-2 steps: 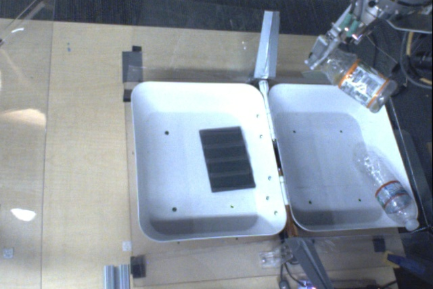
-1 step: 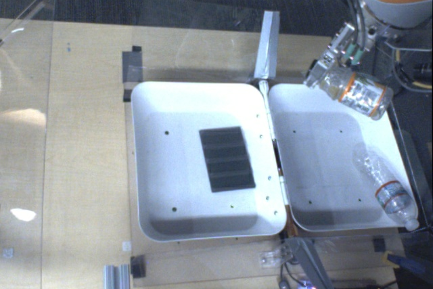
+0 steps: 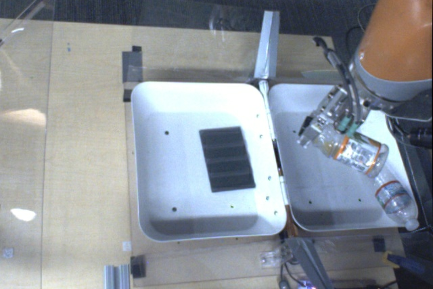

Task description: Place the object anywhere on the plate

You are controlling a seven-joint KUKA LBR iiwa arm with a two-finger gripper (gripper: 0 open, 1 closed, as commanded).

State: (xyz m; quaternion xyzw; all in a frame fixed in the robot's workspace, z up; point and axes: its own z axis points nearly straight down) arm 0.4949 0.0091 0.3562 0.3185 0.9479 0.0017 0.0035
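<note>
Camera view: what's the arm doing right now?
The KUKA arm reaches in from the right, its gripper low over the right bin, right at an amber bottle lying on its side. A clear plastic bottle lies near that bin's corner. The dark ridged plate sits in the left bin with nothing on it, so placing isn't done yet.

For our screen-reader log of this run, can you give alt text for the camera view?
The end effector sits low in the right bin, beside a clear bottle with an orange label lying on its side. A second clear bottle lies near that bin's right corner. In the left bin lies a dark ridged rectangular plate.
</note>
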